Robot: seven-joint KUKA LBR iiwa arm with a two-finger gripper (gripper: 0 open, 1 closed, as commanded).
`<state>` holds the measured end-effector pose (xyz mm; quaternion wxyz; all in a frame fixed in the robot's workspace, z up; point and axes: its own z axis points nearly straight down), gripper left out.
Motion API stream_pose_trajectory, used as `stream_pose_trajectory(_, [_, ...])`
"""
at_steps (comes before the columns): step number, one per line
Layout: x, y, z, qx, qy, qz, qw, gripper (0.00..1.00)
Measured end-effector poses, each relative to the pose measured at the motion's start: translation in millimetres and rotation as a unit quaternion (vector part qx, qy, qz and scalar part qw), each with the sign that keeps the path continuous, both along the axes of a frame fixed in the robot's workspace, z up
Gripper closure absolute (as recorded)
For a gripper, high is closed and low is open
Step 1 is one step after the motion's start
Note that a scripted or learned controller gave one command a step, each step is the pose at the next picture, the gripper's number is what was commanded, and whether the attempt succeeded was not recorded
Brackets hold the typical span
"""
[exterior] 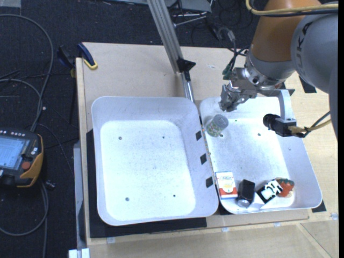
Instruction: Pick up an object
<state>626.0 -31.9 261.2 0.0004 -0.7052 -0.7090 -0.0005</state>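
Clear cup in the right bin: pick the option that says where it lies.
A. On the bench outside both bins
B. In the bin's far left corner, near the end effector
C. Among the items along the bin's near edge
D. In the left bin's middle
B: the clear cup lies in the right bin's far left corner, just below the end effector, apart from the small items along the near edge.

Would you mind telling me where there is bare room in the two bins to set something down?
The left bin floor is bare. In the right bin, the middle is free; the clear cup below the gripper and the near-edge cluster crowd it.
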Motion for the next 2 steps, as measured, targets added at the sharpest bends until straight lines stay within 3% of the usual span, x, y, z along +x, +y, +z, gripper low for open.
stream_pose_trajectory(2, [10.0,92.7,-11.8,-0.0002,0.0,-0.001,1.0,1.0])
